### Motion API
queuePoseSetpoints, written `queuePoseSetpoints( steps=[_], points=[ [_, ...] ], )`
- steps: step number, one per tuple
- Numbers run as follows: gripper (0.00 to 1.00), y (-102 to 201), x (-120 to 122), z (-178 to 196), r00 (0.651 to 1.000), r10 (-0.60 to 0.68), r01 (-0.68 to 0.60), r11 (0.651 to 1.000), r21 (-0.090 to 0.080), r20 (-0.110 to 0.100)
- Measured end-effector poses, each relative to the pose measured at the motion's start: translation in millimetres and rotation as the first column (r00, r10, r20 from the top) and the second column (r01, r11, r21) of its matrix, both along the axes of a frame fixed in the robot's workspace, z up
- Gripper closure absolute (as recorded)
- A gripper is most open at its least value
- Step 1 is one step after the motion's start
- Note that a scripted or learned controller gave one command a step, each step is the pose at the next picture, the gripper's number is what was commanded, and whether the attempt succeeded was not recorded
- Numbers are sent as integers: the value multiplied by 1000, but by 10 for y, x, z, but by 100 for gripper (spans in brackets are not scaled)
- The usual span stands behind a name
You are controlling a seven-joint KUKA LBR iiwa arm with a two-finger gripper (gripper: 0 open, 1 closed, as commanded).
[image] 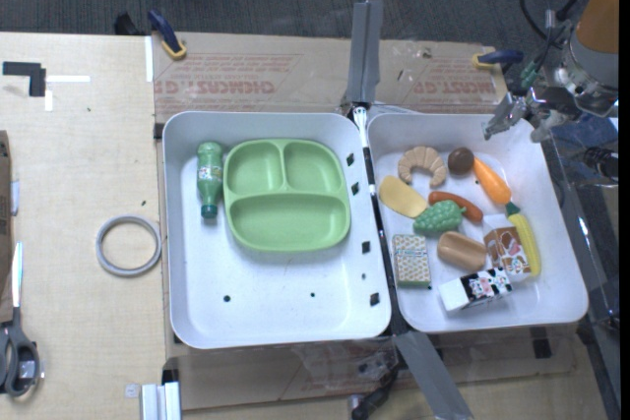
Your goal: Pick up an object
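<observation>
In the camera view we see the grey arm with the orange band coming in from the right, and its two-finger gripper (512,118) hangs over the far right corner of the right white bin (563,305). We cannot tell if it is open or shut. Nothing is between them that we can see.

In the right bin lie the toy foods close together: a beige croissant (425,162), a brown round ball (460,159), an orange carrot (490,180), a yellow flat slice (402,197), a green leafy vegetable (439,216), a brown sausage (461,251), a yellow corn cob (525,243), a small printed box (411,261) and a black-and-white carton (474,288).

The left white bin (276,315) holds a green divided plastic plate (287,192), and a small green bottle (209,177) lies just beside it.
</observation>
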State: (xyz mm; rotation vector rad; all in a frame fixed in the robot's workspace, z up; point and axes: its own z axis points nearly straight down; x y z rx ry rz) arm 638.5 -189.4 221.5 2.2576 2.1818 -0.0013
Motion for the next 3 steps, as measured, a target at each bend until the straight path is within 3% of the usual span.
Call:
queuePoseSetpoints(
  steps=[1, 2, 3],
  points=[
    [0, 1, -1, -4, 1000, 0, 0, 1000, 0, -1],
    [0, -153, 257, -1037, 998, 53, -52, 999, -8, 26],
    [0, -185, 281, -1152, 999, -49, 49, 999, 1, 19]
  ],
)
